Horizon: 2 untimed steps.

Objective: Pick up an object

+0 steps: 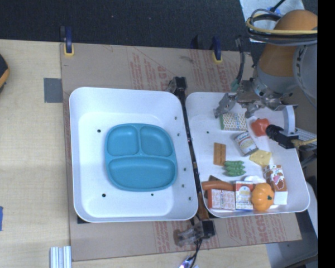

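Gripper over patterned card, far end of right bin

Card (233,121) lies flat at the far end of the right bin (301,208), just beside my gripper (230,106), on its near side. My fingers look spread with nothing between them. Short drop should reach it. Can (245,143) and red piece (259,127) crowd its right side; brown block (219,153) sits nearer. Left bin (86,205) carries the blue divided plate (140,156), well apart.

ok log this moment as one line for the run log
phase: reaching | gripper: over right bin, far end, above patterned card | held: nothing seen | blue tray: in left bin
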### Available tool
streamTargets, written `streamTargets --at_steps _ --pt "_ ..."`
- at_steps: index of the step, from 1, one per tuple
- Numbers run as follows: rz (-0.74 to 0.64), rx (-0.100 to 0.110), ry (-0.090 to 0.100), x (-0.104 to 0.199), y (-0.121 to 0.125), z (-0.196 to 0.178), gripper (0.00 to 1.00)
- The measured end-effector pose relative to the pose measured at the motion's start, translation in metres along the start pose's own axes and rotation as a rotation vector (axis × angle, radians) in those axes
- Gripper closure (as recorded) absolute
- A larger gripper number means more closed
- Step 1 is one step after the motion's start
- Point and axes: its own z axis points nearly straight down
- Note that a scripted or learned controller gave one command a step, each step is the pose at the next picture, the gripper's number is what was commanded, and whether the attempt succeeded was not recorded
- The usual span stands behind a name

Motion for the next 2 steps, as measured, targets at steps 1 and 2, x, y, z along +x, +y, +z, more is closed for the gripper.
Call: streamTargets --at_steps 1,2 --pt "0.008 -0.001 -0.003 0.018 -0.030 0.070 0.00" --pt "0.009 0.002 -0.003 -0.003 -0.048 0.068 0.00"
